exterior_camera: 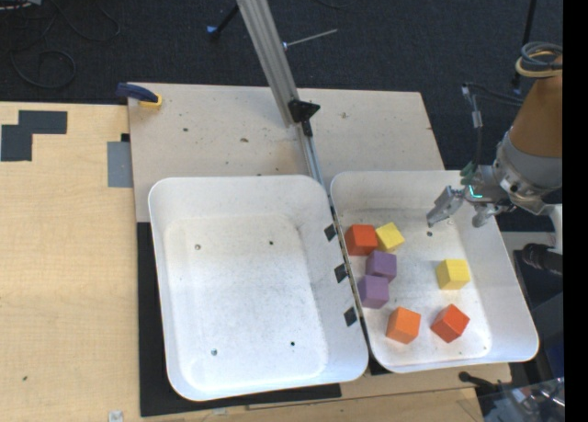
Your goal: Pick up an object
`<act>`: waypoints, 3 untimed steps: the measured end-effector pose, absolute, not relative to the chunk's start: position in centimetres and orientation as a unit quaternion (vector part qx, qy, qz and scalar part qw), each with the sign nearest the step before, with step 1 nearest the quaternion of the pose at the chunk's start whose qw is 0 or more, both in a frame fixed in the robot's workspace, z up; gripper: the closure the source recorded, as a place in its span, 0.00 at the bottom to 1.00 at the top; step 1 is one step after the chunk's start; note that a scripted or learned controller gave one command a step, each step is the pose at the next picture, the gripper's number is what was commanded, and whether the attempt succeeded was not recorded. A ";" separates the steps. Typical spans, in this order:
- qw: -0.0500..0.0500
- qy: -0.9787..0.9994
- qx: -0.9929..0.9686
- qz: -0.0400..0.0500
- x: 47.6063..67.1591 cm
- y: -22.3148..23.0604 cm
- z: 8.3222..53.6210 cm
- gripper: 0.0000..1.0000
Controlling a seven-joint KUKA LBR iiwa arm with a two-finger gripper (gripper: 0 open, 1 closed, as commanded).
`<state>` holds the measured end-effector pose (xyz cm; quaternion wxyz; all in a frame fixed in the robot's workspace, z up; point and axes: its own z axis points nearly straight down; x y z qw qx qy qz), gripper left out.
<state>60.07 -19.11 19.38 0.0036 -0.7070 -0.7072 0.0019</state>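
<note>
The two-finger grey metal gripper (462,210) hangs over the upper right part of the right-hand shallow white plastic bin (514,333); its fingers are spread apart, with nothing between them.

Candidate objects all lie in that bin, lower and to the left of the gripper. A red-orange cube (361,238) touches a yellow cube (390,235). Two purple cubes, the upper (381,265) and the lower (373,290), sit one just below the other (all four packed near the bin's left wall). A second yellow cube (453,273) stands alone, nearest the gripper. An orange cube (403,324) and a red cube (450,323) rest toward the lower edge, near each other but apart.

The left-hand white plastic bin (175,227) holds no cubes.

Risks, as judged: a descent onto the left cluster could wedge a finger on a neighbouring cube, or push the group against the wall; a slight offset over the lone yellow cube could clip its edge and skid it away; a cube turned at an angle to the fingers may twist out as they close.
</note>
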 end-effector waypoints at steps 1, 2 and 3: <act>0.001 -0.708 -0.706 0.001 60.2 -19.1 19.7 0.00; 0.004 -0.707 -0.707 0.002 59.2 -18.4 13.9 0.00; -0.001 -0.706 -0.708 0.000 59.3 -18.4 9.0 0.00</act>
